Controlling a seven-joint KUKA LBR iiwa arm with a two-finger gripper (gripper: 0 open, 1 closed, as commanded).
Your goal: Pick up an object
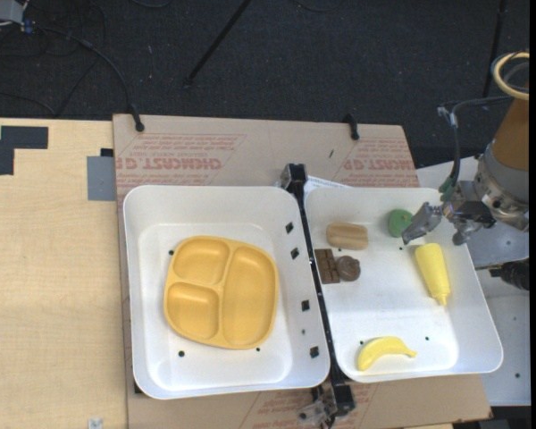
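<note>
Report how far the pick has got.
Done: nothing lifted; the banana, yellow bottle, green ball, tan block and brown pieces all lie in the right bin, the yellow plate in the left. In hand: the gripper hangs open over the right bin's far corner, between ball and bottle, holding nothing. Left: close on an object and lift it.

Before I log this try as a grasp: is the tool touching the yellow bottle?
Apart. The camera view shows the tool above the bottle's upper end, with white bin floor between them.
</note>
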